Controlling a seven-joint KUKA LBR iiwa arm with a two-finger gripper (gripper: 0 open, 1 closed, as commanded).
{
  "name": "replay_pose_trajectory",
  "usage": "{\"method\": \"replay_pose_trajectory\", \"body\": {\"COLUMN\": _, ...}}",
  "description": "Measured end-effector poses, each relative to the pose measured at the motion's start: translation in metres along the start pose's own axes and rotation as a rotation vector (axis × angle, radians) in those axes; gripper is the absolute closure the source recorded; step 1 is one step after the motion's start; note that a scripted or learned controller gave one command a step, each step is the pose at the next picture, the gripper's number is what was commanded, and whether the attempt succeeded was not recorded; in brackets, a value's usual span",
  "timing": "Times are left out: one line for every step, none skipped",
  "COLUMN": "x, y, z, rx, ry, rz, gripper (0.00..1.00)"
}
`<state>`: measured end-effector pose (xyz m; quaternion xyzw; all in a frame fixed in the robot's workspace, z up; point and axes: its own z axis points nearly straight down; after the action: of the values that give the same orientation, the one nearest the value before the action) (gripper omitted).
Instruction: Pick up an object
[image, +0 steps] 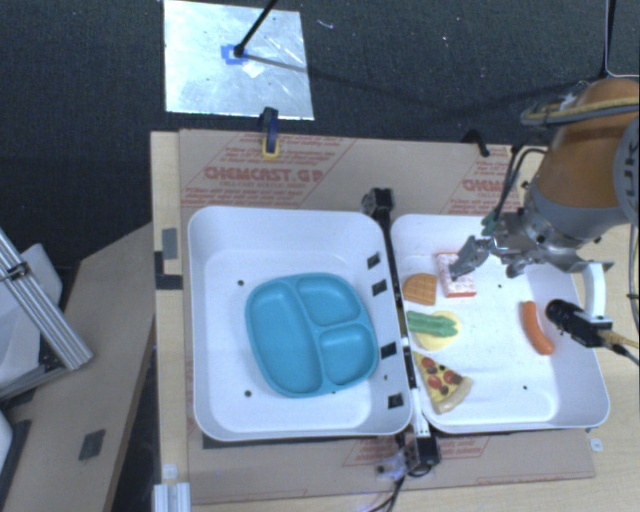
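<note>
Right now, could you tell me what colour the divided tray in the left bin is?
Light blue tray, seen in the camera view.

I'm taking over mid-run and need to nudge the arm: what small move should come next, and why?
Probably a short, straight descent. The gripper hangs over the small red and white packet in the right bin, and nothing shows between its fingers. The toy bun lies close on the packet's left, so avoid drifting that way.

A robotics lab or test cell is indicated: two white bins (290, 225) are clamped side by side on a plywood bench (330, 170) stamped with a maker's name, dark carpet (80, 100) is laid beyond its far edge, an aluminium frame rail (35, 310) is seen at the left, and loose cables (400, 465) hang at the near edge
</note>
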<state>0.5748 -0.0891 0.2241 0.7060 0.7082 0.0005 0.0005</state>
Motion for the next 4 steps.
{"method": "replay_pose_trajectory", "body": {"x": 0.006, "y": -0.002, "z": 0.043, "rx": 0.003, "ry": 0.000, "rz": 0.001, "gripper": 0.00}}
{"method": "replay_pose_trajectory", "body": {"x": 0.005, "y": 0.000, "z": 0.084, "rx": 0.002, "ry": 0.000, "rz": 0.002, "gripper": 0.00}}
{"method": "replay_pose_trajectory", "body": {"x": 0.006, "y": 0.002, "z": 0.133, "rx": -0.003, "ry": 0.000, "rz": 0.004, "gripper": 0.00}}
{"method": "replay_pose_trajectory", "body": {"x": 0.005, "y": 0.002, "z": 0.122, "rx": -0.003, "ry": 0.000, "rz": 0.002, "gripper": 1.00}}
